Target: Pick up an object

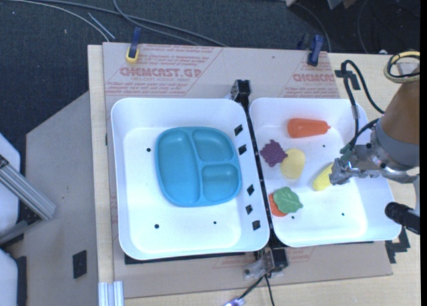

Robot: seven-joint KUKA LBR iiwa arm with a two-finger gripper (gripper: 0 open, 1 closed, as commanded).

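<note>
The right bin holds an orange carrot-like toy, a purple toy, a pale yellow round toy, a yellow banana-like toy and a green-and-orange toy. My gripper is down inside this bin at its right side, directly beside the yellow banana-like toy and touching or nearly touching its right end. The arm's wrist hides the fingertips.
The left bin carries a blue divided plate. A black clip divider runs between the bins. Blue clamps hold the board at the back. Cables lie on the floor beyond.
</note>
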